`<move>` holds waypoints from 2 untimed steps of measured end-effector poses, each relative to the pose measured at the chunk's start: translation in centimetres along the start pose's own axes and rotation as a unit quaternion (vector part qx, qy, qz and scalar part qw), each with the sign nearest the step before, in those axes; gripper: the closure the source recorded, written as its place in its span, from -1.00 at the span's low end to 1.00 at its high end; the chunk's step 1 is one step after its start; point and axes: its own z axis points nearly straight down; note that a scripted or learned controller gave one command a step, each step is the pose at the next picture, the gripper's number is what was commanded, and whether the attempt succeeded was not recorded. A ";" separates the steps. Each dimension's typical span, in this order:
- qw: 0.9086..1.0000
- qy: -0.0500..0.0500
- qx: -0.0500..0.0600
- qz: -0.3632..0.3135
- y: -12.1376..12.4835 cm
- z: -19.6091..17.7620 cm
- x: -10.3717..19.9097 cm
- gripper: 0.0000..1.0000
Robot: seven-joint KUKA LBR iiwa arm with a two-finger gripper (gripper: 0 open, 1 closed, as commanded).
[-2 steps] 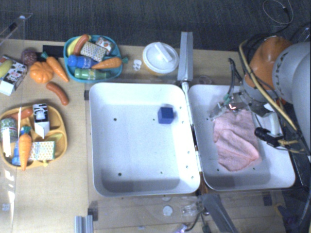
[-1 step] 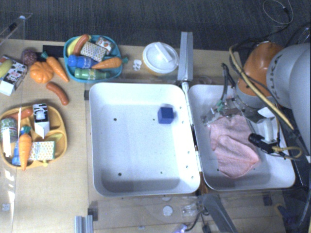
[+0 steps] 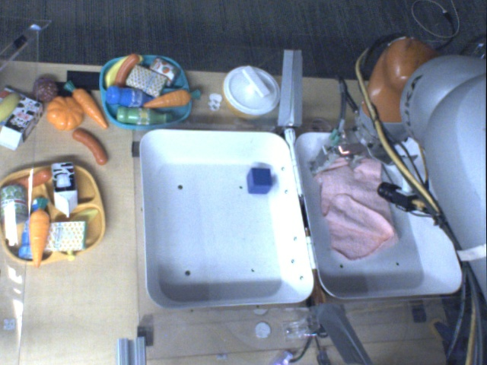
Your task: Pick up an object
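The grey arm (image 3: 449, 120) reaches in from the right, its orange band (image 3: 399, 71) showing near the top. Its wrist bends down toward the far left corner of the right-hand bin (image 3: 434, 276), where the gripper (image 3: 344, 147) hangs low, cables looping alongside.

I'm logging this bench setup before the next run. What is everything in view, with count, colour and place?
blue block: 1, blue, left bin, upper right part
pink cloth: 1, pink, right bin, crumpled
left bin: 1, white, centre of bench
right bin: 1, white, beside the left bin
blue bowl: 1, blue, behind the left bin, filled with toy food
yellow tray: 1, yellow, far left, holding toy food
white lid: 1, white, behind the bins
loose toy food: several, orange and brown, top left of bench
gripper: 1, metal, over the cloth's far edge
arm: 1, grey with orange band, right side
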 end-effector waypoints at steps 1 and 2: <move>0.989 -0.003 -0.009 -0.147 -5.3 -0.2 0.8 -1.00; 0.989 -0.007 -0.014 -0.147 -5.0 -1.5 0.7 1.00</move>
